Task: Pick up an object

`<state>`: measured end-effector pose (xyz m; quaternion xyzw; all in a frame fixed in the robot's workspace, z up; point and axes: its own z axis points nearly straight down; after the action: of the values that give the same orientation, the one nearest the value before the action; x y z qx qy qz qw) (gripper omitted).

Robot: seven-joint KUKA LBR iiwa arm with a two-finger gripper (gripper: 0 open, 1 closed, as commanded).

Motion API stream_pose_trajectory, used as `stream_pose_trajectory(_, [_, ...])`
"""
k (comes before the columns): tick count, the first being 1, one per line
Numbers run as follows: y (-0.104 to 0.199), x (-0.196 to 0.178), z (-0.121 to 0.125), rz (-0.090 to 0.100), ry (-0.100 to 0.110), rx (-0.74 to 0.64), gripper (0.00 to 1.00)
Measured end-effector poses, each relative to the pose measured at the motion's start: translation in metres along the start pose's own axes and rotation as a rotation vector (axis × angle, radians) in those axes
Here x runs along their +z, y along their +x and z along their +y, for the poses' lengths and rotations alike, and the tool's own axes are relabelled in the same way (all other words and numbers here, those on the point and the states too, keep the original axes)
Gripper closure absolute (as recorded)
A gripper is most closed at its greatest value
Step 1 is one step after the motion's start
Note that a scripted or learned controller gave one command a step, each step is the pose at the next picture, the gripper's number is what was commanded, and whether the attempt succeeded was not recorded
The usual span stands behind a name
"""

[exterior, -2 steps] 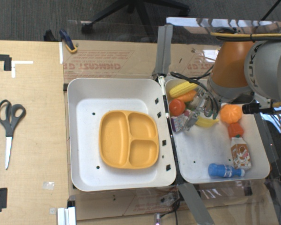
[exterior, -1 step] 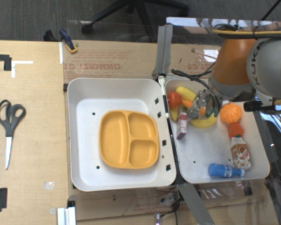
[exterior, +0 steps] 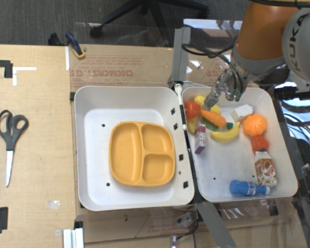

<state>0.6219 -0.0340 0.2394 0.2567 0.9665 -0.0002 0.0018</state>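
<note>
My gripper [exterior: 225,95] hangs over the back of the right bin [exterior: 279,138], its fingers spread apart with nothing between them. One fingertip [exterior: 213,101] is just above a yellow toy [exterior: 200,102] and an orange carrot [exterior: 214,118]. Close by lie a red tomato [exterior: 191,109], a yellow banana [exterior: 225,134], a round orange [exterior: 254,124] and a small white block [exterior: 243,111]. A purple and white tube [exterior: 200,139] lies by the bin's left wall.
A red-capped bottle [exterior: 263,165] and a blue bottle [exterior: 248,188] lie at the front of the right bin. The left bin [exterior: 88,138] holds a yellow divided plate [exterior: 143,153]. Scissors [exterior: 10,133] lie on the bench at far left.
</note>
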Motion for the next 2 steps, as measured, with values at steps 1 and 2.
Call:
stream_pose_trajectory(1, [0.016, -0.026, 0.032, 0.0, 0.001, 0.217, 1.0])
stream_pose_trajectory(2, [0.095, -0.055, 0.024, 0.002, 0.003, 0.4, 1.0])
